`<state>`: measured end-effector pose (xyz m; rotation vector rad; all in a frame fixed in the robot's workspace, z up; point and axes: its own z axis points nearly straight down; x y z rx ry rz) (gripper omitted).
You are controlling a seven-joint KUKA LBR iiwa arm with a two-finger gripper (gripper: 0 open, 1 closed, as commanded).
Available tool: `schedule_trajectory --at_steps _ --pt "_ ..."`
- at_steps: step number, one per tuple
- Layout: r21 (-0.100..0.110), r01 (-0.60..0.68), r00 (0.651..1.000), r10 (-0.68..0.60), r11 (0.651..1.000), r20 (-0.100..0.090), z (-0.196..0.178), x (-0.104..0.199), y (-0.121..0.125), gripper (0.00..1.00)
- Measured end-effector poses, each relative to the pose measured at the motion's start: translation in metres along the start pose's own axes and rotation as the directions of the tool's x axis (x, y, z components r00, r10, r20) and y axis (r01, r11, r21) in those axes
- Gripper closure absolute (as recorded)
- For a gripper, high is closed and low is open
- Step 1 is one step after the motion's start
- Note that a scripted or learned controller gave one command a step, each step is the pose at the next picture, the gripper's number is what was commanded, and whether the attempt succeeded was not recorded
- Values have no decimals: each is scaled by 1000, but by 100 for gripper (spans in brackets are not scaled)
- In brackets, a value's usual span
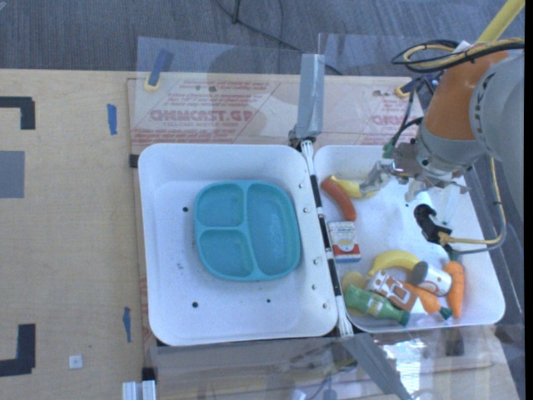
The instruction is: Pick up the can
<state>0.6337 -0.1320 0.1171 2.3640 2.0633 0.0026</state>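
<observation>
The can (390, 288), small with a white and orange-brown label, lies on its side among a pile at the front of the right bin (491, 307). It rests between a green bottle (373, 303) and a banana (395, 262). My gripper (380, 177) hangs over the back of the same bin, well behind the can. Its tip is close to a yellow piece (350, 188) and a red sausage (339, 198). Nothing shows between its tips.
A small carton (343, 240) stands by the divider. Two carrots (455, 282) (426, 300), a white piece (438, 282) and a dark grey piece (416, 272) crowd the can. The left bin (166, 307) holds a teal divided plate (247, 230).
</observation>
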Motion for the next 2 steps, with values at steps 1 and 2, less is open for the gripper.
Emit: schedule_trajectory --at_steps 1,2 --pt "1 -192 981 192 981 1 -59 -53 -28 0" --pt "-1 -189 982 189 982 2 -69 -53 -27 100"
